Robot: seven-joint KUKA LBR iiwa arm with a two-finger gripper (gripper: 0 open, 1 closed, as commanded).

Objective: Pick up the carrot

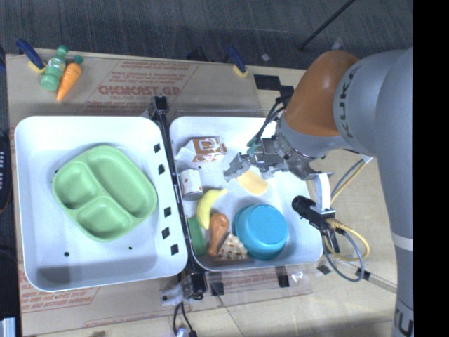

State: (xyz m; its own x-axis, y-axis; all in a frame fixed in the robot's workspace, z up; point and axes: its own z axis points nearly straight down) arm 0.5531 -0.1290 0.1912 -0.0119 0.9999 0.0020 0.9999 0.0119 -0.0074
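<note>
Pincer (242, 161) sits mid-frame in the right bin (298, 255), fingers apart, nothing between them. Carrot (67, 80) lies upper left on the table — probably a light, rigid, smooth toy; grip mid-body, across its width.

The arm reaches in from the right, its gripper (242, 161) over the right bin (298, 260) just above a pale yellow piece (253, 183). A banana (208, 206), blue bowl (262, 230) and brown-and-white packet (205, 149) lie there. The left bin (28, 209) holds a green divided plate (104, 191). A carrot (69, 79) lies outside, far left.
</note>
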